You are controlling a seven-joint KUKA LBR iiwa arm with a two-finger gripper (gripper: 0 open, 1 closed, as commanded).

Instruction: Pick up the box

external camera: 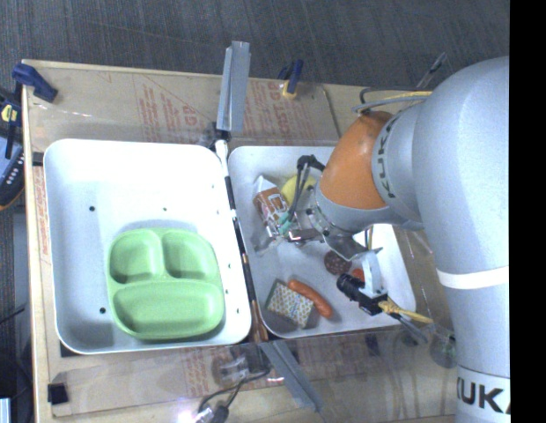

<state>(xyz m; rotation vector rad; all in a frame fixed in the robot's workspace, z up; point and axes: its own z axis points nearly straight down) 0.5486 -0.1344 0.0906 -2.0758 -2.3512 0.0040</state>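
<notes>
Fingers' state unclear, the gripper (286, 227) at frame centre should centre squarely over the box (271, 204) before closing.

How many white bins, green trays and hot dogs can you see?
White bins: 2, left and right
Green trays: 1
Hot dogs: 1
Total: 4
</notes>
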